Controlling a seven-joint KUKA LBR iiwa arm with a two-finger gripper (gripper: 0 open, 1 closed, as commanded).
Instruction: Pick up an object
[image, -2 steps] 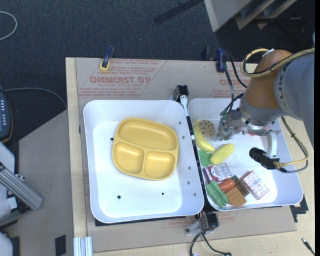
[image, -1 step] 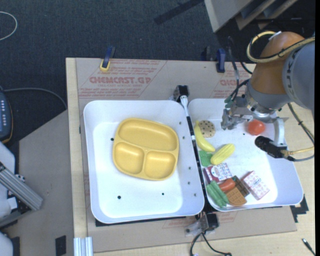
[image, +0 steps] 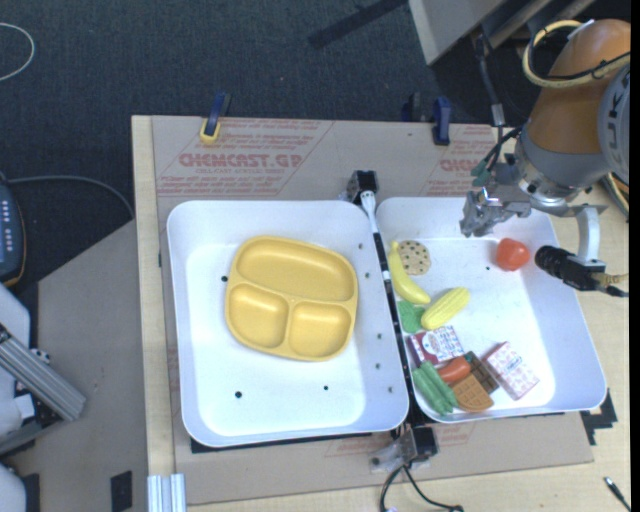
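Observation:
My gripper (image: 483, 215) hangs over the far part of the right bin (image: 560, 330), with nothing seen between its fingers. A red tomato (image: 512, 254) lies just to its right and nearer. Along the bin's left side lie a cookie (image: 416, 258), a banana (image: 406, 279) and a corn cob (image: 445, 306). Toward the near edge sit a small red-and-white packet (image: 438, 346), a green pod (image: 432, 385), a brown piece (image: 474, 394) and a pink patterned box (image: 513, 369).
The left bin (image: 200, 330) holds a yellow divided plate (image: 291, 297). A black divider strip (image: 381, 280) runs between the bins. Clamps (image: 211, 127) sit at the board's far edge.

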